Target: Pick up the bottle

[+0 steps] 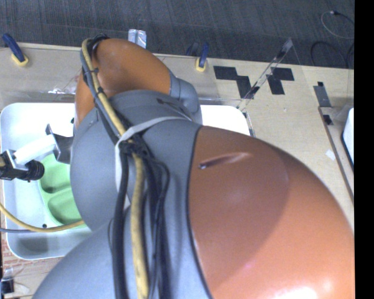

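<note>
My arm (193,192) reaches across from the right and covers most of both bins. A green object (61,195), pale at the top and darker below, lies in the left bin (9,120), partly hidden under the arm. I cannot tell whether it is the bottle. My gripper (57,143) hangs over the left bin just above that green object, with only a dark edge of it showing past the wrist.
A strip of the right bin's far rim (227,112) shows behind the arm. Blue clamps (15,50) (203,57) sit on the bench's back edge. Black markers (237,76) are printed on the bench at the back right.
</note>
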### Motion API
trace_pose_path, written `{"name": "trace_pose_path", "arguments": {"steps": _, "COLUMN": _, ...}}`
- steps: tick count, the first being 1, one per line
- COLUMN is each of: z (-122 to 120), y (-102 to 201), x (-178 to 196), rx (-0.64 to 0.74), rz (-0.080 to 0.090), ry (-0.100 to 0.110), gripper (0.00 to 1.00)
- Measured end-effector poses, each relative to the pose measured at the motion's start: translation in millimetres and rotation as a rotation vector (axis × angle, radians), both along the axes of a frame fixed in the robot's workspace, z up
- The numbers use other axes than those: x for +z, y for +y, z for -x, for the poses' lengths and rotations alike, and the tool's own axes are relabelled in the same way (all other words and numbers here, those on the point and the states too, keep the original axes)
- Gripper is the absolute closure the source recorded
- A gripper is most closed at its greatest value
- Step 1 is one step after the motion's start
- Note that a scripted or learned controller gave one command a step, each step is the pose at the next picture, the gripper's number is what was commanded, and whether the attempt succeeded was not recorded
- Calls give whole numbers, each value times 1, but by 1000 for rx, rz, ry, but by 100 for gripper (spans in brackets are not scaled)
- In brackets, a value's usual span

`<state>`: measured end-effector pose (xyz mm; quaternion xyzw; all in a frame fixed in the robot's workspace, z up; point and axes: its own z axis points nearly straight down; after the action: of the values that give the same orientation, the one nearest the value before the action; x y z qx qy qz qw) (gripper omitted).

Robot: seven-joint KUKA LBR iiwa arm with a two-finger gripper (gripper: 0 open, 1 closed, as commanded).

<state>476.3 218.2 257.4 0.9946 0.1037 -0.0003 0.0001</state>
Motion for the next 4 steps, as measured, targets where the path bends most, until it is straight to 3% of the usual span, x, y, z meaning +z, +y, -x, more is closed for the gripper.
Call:
{"name": "trace_pose_path", "arguments": {"steps": 1, "z": 0, "y": 0, "x": 0, "rx": 0, "rz": 0, "ry": -1, "gripper": 0}}
{"name": "trace_pose_path", "arguments": {"steps": 2, "z": 0, "y": 0, "x": 8, "rx": -1, "rz": 1, "ry": -2, "gripper": 0}}
{"name": "trace_pose_path", "arguments": {"steps": 3, "z": -1, "y": 0, "x": 17, "rx": 5, "rz": 4, "ry": -6, "gripper": 100}}
{"name": "trace_pose_path", "arguments": {"steps": 4, "z": 0, "y": -1, "x": 75, "rx": -1, "rz": 2, "ry": -2, "gripper": 100}}
